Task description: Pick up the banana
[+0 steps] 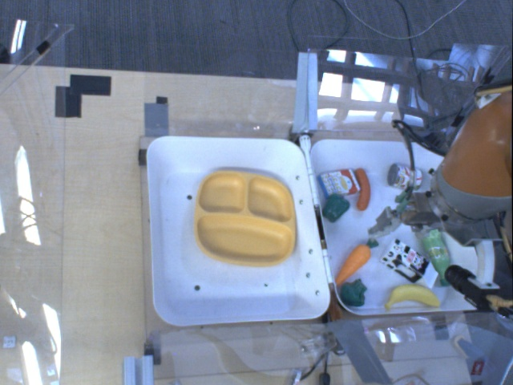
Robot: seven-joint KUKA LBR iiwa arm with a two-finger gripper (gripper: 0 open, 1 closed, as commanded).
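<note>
Apparently fingers (390, 222) bare, apart from banana (413, 297)

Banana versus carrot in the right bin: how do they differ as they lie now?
The banana is yellow, curved and lies about level along the near wall; the carrot is orange, straight, tapered and slanted. The carrot lies nearer the divider, the banana nearer the arm. Both lie apart from the gripper.

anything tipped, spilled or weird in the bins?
Nothing stands out. The toy foods lie loose in the right bin, the banana near its front edge. The yellow divided tray sits flat in the left bin. No spills or visible damage.
</note>
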